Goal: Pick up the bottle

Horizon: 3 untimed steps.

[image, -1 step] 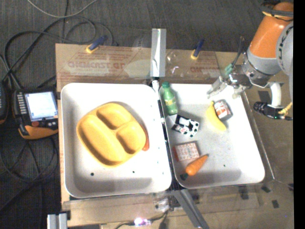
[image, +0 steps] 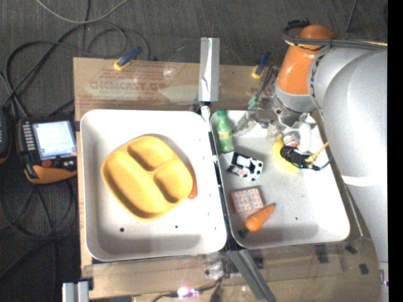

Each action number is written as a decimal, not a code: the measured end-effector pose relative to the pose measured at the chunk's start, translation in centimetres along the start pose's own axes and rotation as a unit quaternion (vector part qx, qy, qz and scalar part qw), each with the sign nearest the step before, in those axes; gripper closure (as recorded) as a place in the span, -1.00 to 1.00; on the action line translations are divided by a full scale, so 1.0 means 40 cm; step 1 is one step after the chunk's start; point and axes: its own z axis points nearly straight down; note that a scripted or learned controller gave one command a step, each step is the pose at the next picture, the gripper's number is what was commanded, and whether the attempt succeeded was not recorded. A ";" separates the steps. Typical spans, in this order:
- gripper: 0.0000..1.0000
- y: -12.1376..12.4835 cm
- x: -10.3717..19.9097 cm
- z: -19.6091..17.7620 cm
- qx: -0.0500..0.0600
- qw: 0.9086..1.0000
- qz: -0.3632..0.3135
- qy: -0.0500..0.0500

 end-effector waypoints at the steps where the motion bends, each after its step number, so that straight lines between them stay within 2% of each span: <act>1: -1.00 -0.005 0.032 0.057 0.006 0.984 0.177 -0.001; 2: -1.00 -0.062 0.153 -0.176 0.000 0.930 0.369 -0.001; 3: 1.00 -0.063 0.154 -0.196 0.001 0.930 0.367 -0.004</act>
